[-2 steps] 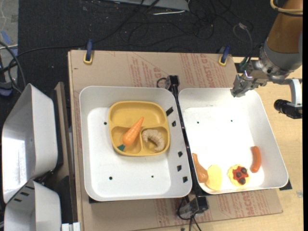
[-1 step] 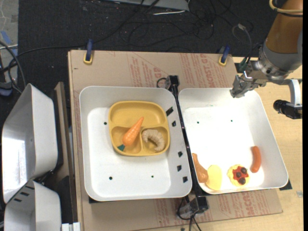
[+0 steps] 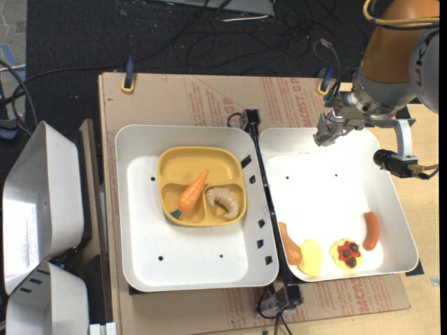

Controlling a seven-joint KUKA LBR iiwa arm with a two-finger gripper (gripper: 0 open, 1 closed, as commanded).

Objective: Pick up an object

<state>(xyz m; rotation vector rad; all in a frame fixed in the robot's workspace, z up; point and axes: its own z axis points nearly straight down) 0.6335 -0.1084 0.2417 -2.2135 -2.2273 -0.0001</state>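
My gripper [image 3: 325,135] hangs over the far left part of the right bin [image 3: 335,187], with no object near it. Along that bin's near edge lie an orange drumstick-shaped toy [image 3: 289,246], a pale yellow piece [image 3: 311,257] touching it, a small yellow toy with red and dark toppings [image 3: 347,253], and a reddish sausage [image 3: 371,230]. In the left bin [image 3: 140,243] sits a yellow divided plate [image 3: 174,166] holding an orange carrot [image 3: 193,190] and a beige shrimp [image 3: 224,201].
Black clips [image 3: 250,121] join the two bins along the middle seam. The bins rest on a cardboard sheet [image 3: 181,93] held by yellow clamps [image 3: 128,84]. A dark cable piece [image 3: 394,162] hangs off the arm over the right bin's right rim.
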